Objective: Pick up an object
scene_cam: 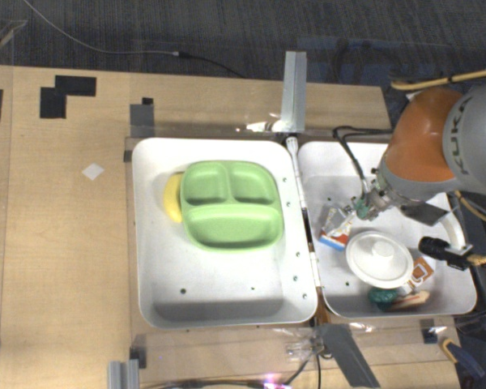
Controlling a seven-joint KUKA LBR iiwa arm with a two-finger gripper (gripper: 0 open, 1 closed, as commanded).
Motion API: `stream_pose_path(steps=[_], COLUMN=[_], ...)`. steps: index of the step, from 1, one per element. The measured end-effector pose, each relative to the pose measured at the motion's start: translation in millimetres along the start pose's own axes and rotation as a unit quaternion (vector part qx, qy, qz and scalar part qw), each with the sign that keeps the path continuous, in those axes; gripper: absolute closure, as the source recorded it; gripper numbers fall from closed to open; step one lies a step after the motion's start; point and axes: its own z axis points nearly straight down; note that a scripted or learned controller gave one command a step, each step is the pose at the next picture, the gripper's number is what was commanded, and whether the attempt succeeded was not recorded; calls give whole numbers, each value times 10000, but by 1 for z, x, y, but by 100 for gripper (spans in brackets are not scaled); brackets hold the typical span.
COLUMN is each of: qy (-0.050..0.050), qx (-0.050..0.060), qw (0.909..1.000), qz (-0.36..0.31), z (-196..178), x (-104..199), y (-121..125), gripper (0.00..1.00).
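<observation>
My pincer (363, 208) hovers in the right bin (470, 302); how it stands I cannot tell. At its seven o'clock lies a small red-and-white packet (334, 239): light, probably crinkly, best pinched across its narrow sides.

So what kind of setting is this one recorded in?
Most likely a robotics lab bin-picking station: a grey and orange arm reaches over two white bins set in a wooden bench, with loose cables trailing across dark carpet.
</observation>
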Motion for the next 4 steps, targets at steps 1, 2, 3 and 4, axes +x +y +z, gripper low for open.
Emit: stream_pose_path(steps=[1, 2, 3, 4], qy=[-11, -8, 6, -8], qx=[-15, 3, 8, -11], qw=[9998, 9991, 9999, 9978], qz=[-200, 435, 148, -661], z=[-118, -81, 3, -77], x=[25, -43, 11, 17], y=[-12, -30, -22, 22], gripper=[0, 0, 0, 0])
